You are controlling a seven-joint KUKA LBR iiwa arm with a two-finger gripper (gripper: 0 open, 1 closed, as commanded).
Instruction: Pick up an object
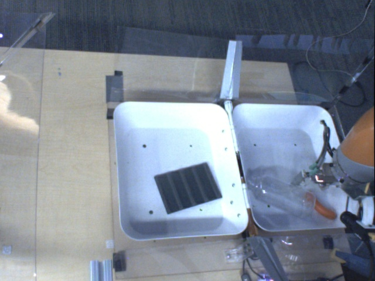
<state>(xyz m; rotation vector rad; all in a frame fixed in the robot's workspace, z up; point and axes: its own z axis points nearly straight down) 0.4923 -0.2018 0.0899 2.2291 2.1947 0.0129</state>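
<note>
A dark ribbed rectangular slab (188, 187) lies flat in the left bin (135, 127), slightly rotated. In the right bin (275, 122) a clear plastic bottle-like object (278, 195) lies on its side near the front. A small orange piece (324, 211) lies at its right end. My gripper (314, 178) reaches in from the right, low over the right bin's right side. It sits just above and to the right of the clear object. The arm's orange band (358, 144) and grey wrist hide the bin's right wall.
A metal divider post (231, 75) rises at the back between the bins. Clear panels edge the bench. Cables and clamps (263, 262) sit in front of the right bin. Black brackets (115, 86) mark the left bin's corners.
</note>
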